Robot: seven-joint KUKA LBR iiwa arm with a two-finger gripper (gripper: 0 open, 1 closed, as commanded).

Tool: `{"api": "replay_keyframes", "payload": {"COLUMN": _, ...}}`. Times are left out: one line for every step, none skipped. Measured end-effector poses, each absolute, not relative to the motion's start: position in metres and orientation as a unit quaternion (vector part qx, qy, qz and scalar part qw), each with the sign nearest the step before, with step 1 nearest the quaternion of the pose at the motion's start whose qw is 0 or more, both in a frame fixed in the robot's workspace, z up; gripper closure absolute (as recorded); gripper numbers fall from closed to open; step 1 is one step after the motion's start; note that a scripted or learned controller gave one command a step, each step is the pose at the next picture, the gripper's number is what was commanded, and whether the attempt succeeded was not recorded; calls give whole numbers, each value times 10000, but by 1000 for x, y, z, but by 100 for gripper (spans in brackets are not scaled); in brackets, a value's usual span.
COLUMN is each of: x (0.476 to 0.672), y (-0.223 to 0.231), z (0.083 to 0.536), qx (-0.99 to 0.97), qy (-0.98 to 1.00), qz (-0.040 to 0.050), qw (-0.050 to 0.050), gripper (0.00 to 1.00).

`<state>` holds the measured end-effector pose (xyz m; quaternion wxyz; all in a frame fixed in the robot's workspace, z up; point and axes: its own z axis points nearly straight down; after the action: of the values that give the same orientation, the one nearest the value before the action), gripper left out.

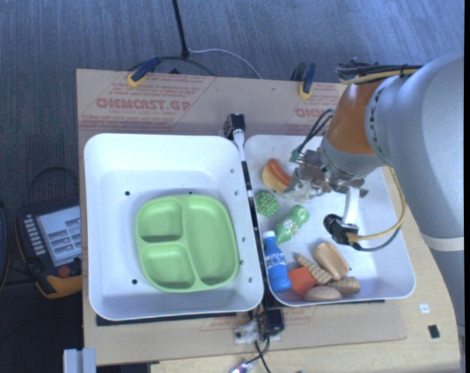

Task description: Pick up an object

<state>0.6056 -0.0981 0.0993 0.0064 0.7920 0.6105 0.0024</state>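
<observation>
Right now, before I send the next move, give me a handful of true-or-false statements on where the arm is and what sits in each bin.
1. The green divided plate lies in the left bin. True.
2. The gripper is over the left bin. False: it is over the right bin, near that bin's far end.
3. The blue bottle lies in the right bin, near the wall between the bins. True.
4. The hot dog sits on the green plate. False: it lies in the right bin, toward the near end, among other toy foods.
5. The green round toy is in the right bin. True.
</observation>
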Motion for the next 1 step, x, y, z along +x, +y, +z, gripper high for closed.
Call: {"api": "replay_keyframes", "payload": {"x": 605, "y": -98, "z": 99, "qx": 7921, "qy": 6104, "qz": 22, "qw": 63, "gripper": 0}}
